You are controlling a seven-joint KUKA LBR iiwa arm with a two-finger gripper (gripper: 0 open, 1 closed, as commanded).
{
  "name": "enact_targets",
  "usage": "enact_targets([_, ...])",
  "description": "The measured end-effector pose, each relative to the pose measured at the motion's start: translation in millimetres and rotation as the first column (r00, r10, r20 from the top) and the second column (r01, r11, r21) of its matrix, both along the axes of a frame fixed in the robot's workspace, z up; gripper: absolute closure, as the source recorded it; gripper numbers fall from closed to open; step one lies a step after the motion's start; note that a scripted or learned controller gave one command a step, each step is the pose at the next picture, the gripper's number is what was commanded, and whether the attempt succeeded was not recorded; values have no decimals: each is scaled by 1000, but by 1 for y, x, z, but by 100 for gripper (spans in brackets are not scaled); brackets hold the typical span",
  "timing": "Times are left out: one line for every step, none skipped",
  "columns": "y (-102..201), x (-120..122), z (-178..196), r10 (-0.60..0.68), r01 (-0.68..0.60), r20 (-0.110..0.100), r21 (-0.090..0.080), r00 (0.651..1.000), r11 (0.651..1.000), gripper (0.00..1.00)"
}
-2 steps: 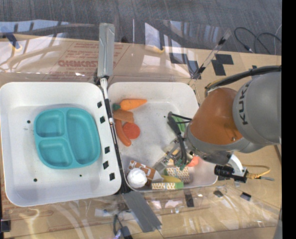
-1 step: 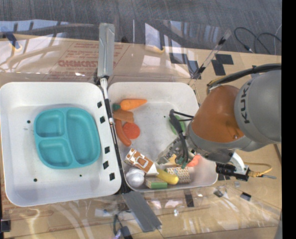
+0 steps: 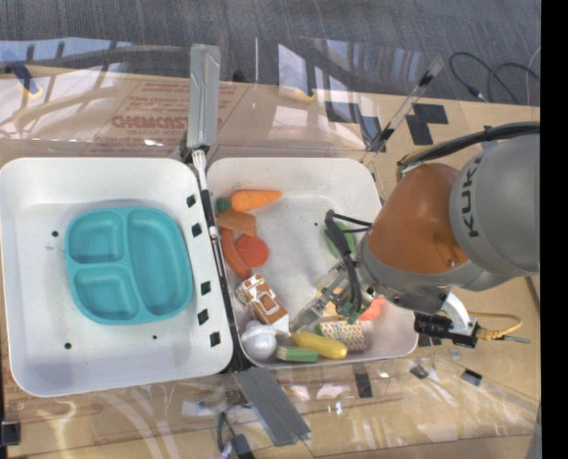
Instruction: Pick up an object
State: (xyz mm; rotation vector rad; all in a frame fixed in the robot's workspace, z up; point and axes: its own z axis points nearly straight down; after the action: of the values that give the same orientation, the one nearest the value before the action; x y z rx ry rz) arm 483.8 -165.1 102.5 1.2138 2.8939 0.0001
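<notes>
here, orange carrot (image 3: 255,199) (tapered), gripper (image 3: 339,293) above clutter

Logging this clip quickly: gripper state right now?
Gripper: low in the right bin among the toy food; open or shut cannot be told.

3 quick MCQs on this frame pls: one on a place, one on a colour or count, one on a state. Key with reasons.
1. The carrot lies in:
A. the left bin
B. the right bin, at its far edge
C. the teal tray

2. How many compartments has the teal tray?
A. two
B. three
C. five

3. The gripper is:
A. down in the right bin among the toys
B. over the left bin
C. parked off the bench

Key: 1 B, it lies near the far wall of the right bin. 2 B, three wells show. 3 A, the arm's end is low amid the items.
</notes>
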Motion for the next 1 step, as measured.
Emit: enact_targets([47,82,-10,-298,298,1,-2,955,955,0])
